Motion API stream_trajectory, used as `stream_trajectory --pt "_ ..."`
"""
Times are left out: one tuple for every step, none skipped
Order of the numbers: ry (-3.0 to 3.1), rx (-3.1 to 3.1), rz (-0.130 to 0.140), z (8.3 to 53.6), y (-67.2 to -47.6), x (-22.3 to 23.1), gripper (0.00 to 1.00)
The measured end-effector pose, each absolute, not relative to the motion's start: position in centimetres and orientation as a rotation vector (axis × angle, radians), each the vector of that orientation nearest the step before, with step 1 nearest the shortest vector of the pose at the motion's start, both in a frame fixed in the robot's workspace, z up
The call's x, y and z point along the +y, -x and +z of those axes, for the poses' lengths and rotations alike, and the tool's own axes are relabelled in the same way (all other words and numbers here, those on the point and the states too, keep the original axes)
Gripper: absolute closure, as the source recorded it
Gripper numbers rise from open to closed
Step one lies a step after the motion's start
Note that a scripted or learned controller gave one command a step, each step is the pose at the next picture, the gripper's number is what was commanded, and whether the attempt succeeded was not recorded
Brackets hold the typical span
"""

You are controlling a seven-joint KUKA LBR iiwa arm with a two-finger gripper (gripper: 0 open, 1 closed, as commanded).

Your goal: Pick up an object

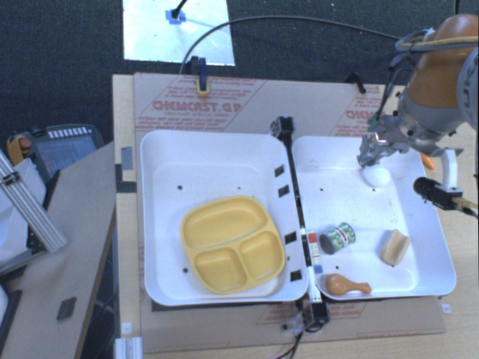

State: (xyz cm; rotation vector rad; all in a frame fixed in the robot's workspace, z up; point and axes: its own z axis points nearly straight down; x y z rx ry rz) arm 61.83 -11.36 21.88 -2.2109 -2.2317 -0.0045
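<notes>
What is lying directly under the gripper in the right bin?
A small white egg-like object lies on the right bin floor just below the gripper. Its upper edge is covered by the gripper, so any contact cannot be judged.

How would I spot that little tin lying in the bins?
Look in the right bin, near the divider on its left side. The tin lies on its side there, the one thing with a green label and dark end.

Four loose objects lie in the right half of the frame. White ball (376, 176): upper right. Small can (338, 238), green-and-white label, on its side: lower centre-right. Tan wedge-shaped block (394, 247): right of the can. Orange drumstick-shaped toy (343, 285): lying flat near the bottom.
</notes>
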Motion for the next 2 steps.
stream_trajectory --pt "2.21 -2.234 -0.005 23.0 -62.2 -5.6 1.0" --pt "2.21 -2.233 -0.005 22.7 -63.2 0.1 1.0"
